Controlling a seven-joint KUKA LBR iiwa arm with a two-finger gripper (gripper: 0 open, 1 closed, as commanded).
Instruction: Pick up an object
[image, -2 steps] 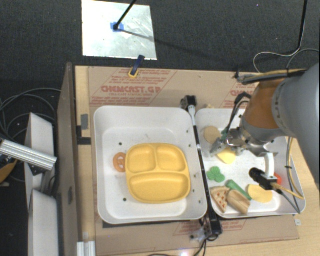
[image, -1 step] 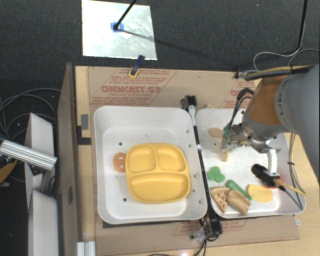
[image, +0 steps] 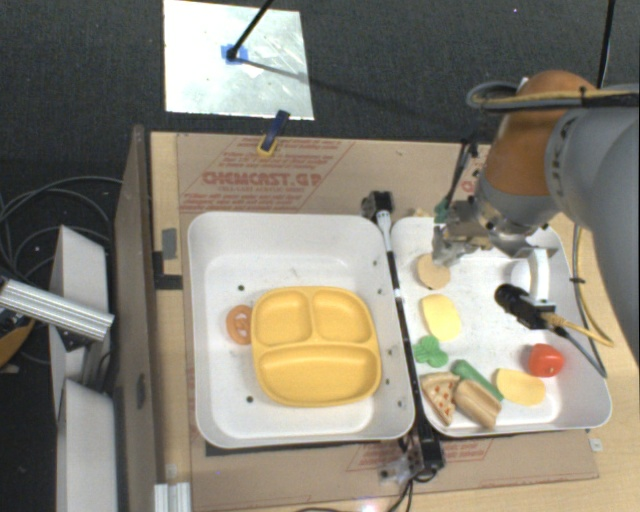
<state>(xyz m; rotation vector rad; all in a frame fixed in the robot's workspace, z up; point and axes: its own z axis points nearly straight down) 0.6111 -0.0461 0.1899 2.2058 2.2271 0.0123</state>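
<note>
My gripper (image: 449, 243) hangs over the far left part of the right bin (image: 590, 405). Just below it and slightly to the left lies a flat tan disc (image: 432, 271); whether they touch is unclear. Further toward the front of this bin lie a pale yellow piece (image: 440, 317), a green leafy piece (image: 431, 351), a green stick (image: 476, 377), a pizza slice (image: 439, 394), a brown bread roll (image: 477, 404), a yellow wedge (image: 521, 386) and a red tomato (image: 545, 359).
The left bin (image: 215, 300) holds a yellow divided plate (image: 315, 345) with an orange ring (image: 238, 324) at its left side. A dividing wall (image: 395, 300) separates the two bins. The arm's grey and orange body (image: 545, 150) looms over the right bin's far right corner.
</note>
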